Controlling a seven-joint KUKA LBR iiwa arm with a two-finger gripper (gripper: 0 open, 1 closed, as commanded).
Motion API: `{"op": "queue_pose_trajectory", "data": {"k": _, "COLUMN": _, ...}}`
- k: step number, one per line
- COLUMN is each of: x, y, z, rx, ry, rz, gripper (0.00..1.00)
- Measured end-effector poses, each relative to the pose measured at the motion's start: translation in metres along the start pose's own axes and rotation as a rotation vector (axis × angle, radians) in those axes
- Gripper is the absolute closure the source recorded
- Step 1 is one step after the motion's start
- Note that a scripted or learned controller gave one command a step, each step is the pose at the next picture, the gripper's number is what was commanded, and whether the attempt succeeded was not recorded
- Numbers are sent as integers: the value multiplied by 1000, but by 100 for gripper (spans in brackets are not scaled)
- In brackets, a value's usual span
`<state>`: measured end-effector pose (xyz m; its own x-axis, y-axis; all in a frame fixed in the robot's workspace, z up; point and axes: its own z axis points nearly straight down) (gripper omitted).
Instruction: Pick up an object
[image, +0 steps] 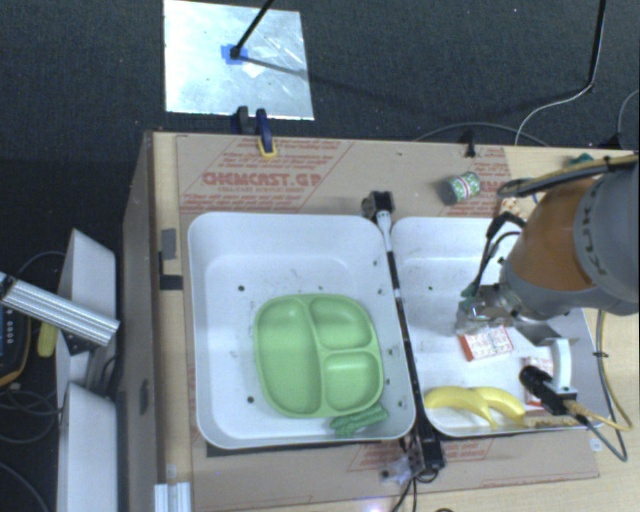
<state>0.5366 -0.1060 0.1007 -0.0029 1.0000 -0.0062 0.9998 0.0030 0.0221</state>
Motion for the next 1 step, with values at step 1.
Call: {"op": "queue_pose_trajectory", "data": {"k": 1, "x": 3, "y": 2, "z": -71, "rx": 18, "ry": 5, "rz": -1, "gripper": 100}}
